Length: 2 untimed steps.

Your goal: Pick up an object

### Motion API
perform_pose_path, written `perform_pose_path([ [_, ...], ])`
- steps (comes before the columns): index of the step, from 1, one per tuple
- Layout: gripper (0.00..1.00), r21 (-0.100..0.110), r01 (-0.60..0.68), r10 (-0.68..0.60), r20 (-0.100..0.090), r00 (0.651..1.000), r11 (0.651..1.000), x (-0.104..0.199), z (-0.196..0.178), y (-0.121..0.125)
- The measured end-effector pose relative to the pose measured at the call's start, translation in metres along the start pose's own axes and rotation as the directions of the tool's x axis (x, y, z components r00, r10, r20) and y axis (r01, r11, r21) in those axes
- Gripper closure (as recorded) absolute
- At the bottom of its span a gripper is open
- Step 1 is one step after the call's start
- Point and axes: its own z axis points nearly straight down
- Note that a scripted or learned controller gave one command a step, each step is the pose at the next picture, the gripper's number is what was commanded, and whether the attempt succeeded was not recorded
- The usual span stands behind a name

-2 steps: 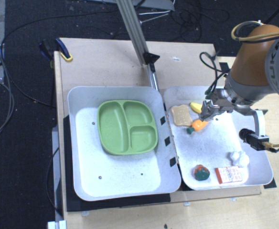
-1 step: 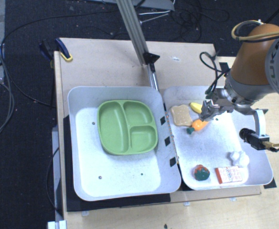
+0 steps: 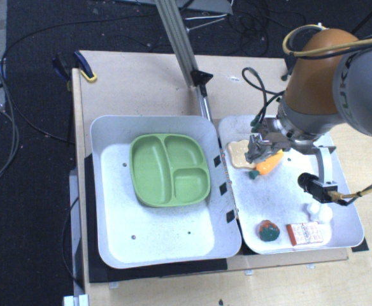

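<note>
Gripper point(image 3: 260, 146) sits low over the far end of the right bin point(image 3: 348, 238), right on top of the carrot point(image 3: 269, 164). Carrot lies on the bin floor, its long axis slanting from lower left, where the green tip points, up toward the right, and its upper end tucks just under the gripper's metal. So the target is directly below and a shade toward the near side of the tool, touching or all but touching it. Whether the tool is spread or closed, I can't tell; the wrist and cables crowd the view. Nothing shows the carrot pinched yet.

A pale flat slice point(image 3: 237, 154) lies just beside the carrot on its left, close enough to get caught in a squeeze. Well apart, near the front wall, rest a round red-green toy point(image 3: 268, 231) and a small box point(image 3: 307, 234). Left bin point(image 3: 109, 234) carries the green divided plate point(image 3: 171, 169), far from the action.

My read: a grab across the carrot's slant looks best.
</note>
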Motion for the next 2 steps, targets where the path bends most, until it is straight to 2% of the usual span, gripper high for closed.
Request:
perform_pose_path([
  [2,1.0,-0.001,0.0,0.0,0.001,1.0,1.0,0.103,-0.019,-0.004],
])
